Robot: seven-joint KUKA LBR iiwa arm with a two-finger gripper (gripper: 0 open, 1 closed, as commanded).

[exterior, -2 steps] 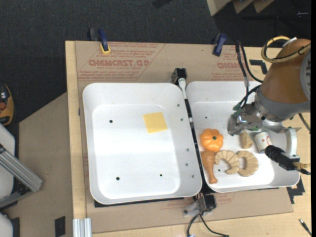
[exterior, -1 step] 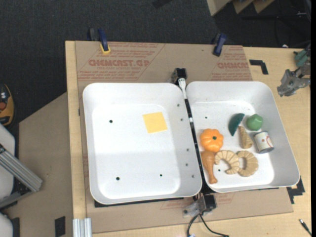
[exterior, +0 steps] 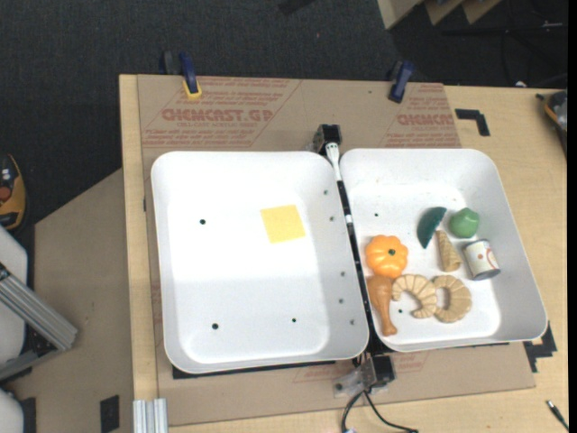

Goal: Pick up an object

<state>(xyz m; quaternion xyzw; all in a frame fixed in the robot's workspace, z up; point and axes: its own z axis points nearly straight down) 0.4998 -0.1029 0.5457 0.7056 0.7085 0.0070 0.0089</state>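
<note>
**A:** How wide is the claw, and what does it hold?

**B:** I cannot tell how far open the claw is, nor whether it has hold of anything. I cannot tell the arm's pose either.

**A:** Where are the things to pick up?

**B:** One lies in the left bin point(exterior: 171, 242): a flat yellow square point(exterior: 284, 224), near the middle. The other eight lie in the right bin point(exterior: 397, 174), clustered toward its near side.

**A:** Count those for me.

**B:** There is one orange pumpkin-like toy point(exterior: 386, 255) by the bin's left wall, with one pale orange piece point(exterior: 383, 307) just below it. One dark teal wedge point(exterior: 431, 225) sits beside one green ball point(exterior: 465, 223). Below these are one tan stick point(exterior: 447, 251) and one small white can point(exterior: 481, 260). Nearest the camera, one curled tan pastry shape point(exterior: 415, 294) touches one tan ring shape point(exterior: 453, 299).

**A:** Anything else?

**B:** Two blue clamps point(exterior: 189, 75) grip the far edge of the brown board point(exterior: 135, 350) under the bins.
</note>
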